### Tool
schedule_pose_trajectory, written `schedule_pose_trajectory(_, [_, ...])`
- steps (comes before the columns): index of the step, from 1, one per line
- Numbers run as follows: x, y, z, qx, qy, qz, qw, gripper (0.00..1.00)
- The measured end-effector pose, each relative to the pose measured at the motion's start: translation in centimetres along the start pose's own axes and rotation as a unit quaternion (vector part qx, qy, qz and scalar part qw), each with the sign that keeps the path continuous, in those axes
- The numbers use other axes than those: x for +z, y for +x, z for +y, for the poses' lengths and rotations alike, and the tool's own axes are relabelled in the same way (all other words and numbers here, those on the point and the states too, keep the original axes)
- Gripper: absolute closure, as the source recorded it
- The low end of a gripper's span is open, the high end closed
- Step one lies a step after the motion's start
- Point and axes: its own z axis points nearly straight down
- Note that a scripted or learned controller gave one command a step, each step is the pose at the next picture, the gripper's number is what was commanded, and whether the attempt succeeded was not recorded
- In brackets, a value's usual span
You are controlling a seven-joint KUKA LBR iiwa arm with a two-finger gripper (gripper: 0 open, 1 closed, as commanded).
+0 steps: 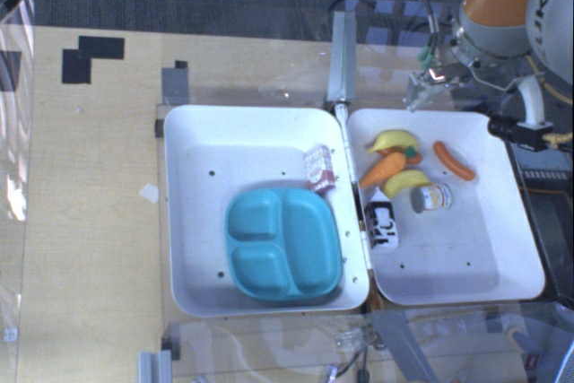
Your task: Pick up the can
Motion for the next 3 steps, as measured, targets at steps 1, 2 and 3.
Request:
schedule_pose_trajectory(1, [-3.2, 1.7, 1.8, 0.158, 0.001, 0.0, 0.9875, 1.0])
schedule_pose_trajectory(2, [-8.3, 8.3, 3.1, 0.092, 0.0, 0.001, 0.9957, 1.0])
schedule_pose_trajectory(3, [-6.2, 13.0, 4.2, 0.177, 0.003, 0.001, 0.9842, 1.0])
